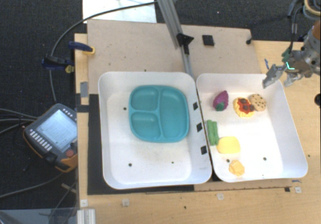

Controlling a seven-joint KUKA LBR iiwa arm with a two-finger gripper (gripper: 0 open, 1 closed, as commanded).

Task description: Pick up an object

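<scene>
End effector (pixel 281 75) open (empty) — above bin (pixel 296 140)

Grey metal gripper (pixel 281 76) with a small teal light, pale cables looping above it at two o'clock.

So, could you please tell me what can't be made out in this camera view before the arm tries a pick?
- Gripper: small and blurred near the right bin's top right corner; whether the jaws are open or shut cannot be told.
- Arm: cut off by the right edge.
- Small orange item: too small to identify.
- Cookie and pizza-like piece: touching or overlapping, unclear which.
</scene>
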